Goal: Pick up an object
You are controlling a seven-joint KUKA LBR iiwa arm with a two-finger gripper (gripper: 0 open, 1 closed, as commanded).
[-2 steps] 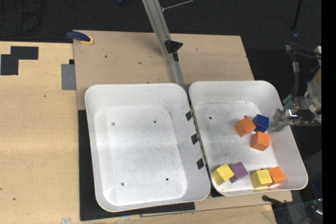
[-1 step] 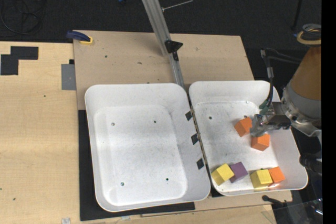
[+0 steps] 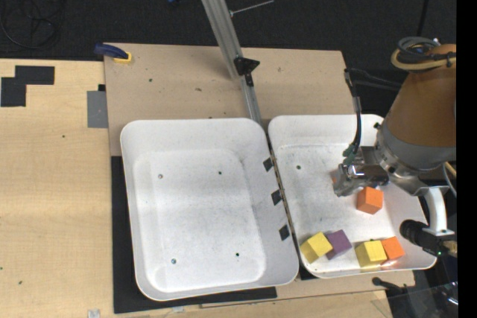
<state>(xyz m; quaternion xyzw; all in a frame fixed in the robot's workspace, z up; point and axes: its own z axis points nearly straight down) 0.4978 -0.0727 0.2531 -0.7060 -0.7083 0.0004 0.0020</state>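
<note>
My gripper (image 3: 349,179) hangs over the middle of the right bin (image 3: 313,153), under the orange-banded wrist. An orange cube (image 3: 369,199) sits directly at its lower right, touching or very close to the metal tip; the view does not settle whether the cube is gripped or resting on the bin floor. Along the bin's near edge lie a yellow cube (image 3: 317,245), a purple cube (image 3: 339,241), a second yellow cube (image 3: 370,253) and a second orange cube (image 3: 393,249).
The left bin (image 3: 149,153) stands beside the right one, with black clips (image 3: 276,196) along the shared rim. A slanted aluminium bar (image 3: 220,18) rises behind the bins. A blue clamp (image 3: 112,51) lies at the board's far left corner.
</note>
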